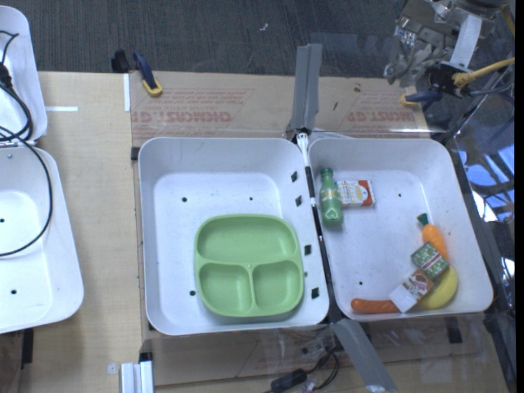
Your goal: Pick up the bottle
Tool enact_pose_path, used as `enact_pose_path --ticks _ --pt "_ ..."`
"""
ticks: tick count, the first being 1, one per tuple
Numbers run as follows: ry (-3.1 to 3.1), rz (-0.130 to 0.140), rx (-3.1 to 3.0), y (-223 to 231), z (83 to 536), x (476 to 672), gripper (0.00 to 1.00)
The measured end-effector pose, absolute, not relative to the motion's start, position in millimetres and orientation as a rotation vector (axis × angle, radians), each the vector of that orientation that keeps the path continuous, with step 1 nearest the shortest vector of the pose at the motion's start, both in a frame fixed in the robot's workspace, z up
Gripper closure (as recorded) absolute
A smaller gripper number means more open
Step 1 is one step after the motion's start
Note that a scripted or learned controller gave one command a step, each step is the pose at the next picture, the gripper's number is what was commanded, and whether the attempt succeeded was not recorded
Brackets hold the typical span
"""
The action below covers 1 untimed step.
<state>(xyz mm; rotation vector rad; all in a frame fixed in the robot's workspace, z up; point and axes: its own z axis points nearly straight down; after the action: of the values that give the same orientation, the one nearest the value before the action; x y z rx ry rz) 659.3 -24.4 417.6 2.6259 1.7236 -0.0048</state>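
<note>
Near edge of right bin: a red-orange sausage-shaped toy [373,306] lies along the front wall, and next to it a small white and red carton [413,289] leans against a yellow plastic banana [440,291] in the front right corner.
A bit further up: a little green and red box [427,258] sits touching the banana, with an orange toy carrot with a green top [434,237] just behind it by the right wall.
Left bin: the shallow white left bin [164,219] holds a light green three-compartment plastic plate [247,264], lying flat toward the front.
Bottle: the small green plastic bottle [329,196] lies in the shallow white right bin [393,182], back left area, right up against the divider wall, cap pointing away from me.
Beside the bottle: a flat white and orange packet [355,193] touches its right side.
Gripper: the arm's metal two-finger gripper [413,43] hangs way back past the bins, over the brown cardboard [221,105], well apart from the bottle. Honestly can't tell if the fingers are open or closed from here.
</note>
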Motion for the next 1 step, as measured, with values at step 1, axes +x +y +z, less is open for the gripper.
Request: enact_pose_path --ticks 1 --pt "1.469 -0.009 2.778 -82.7 355.4 658.7 1.0"
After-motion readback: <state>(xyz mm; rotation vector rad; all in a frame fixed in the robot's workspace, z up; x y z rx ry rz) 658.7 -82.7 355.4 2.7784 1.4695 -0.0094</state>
